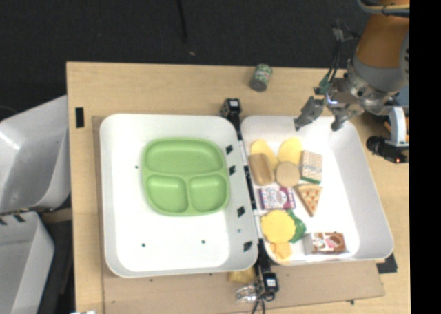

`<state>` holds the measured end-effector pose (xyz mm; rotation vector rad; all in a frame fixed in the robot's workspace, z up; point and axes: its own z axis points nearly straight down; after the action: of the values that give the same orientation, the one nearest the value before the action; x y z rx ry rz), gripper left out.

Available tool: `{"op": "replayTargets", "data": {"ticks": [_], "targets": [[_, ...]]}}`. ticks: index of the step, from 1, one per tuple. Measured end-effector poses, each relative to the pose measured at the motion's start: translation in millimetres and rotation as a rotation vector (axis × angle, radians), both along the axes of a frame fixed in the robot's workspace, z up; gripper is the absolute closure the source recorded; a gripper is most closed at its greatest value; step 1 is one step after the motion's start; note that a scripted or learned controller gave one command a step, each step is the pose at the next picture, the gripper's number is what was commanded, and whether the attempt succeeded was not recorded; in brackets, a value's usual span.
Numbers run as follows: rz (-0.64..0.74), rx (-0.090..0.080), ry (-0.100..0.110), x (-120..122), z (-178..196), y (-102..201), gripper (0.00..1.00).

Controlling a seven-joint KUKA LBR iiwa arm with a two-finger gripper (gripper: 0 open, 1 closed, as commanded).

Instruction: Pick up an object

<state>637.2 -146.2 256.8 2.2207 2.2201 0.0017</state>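
A light wood bench [158,85] sits on a dark floor, and two white bins lie on it side by side. The arm [382,44] reaches in from the right, grey with an orange part up high. It hangs over the back edge of the right bin [358,168]. Its gripper [320,118] points down with its two dark fingers spread wide, and nothing is between them. It is above the bin, not touching the toys. The left bin [124,237] holds a green tray [186,175] with three parts. The right bin holds a pile of toy food close to its left side: a bread roll [260,166], a pizza slice [310,199], a yellow round piece [277,224], and small boxes. A small grey-green can [261,77] lies on the bench behind the bins.
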Motion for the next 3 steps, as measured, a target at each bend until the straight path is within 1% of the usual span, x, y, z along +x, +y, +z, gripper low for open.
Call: {"op": "replayTargets", "data": {"ticks": [1,2,3], "targets": [[0.002,-0.001,-0.004,1,11,-1,1.0],[0.008,0.003,0.004,-42,-9,77,1.0],[0.006,0.003,0.006,-98,-26,132,1.0]]}}
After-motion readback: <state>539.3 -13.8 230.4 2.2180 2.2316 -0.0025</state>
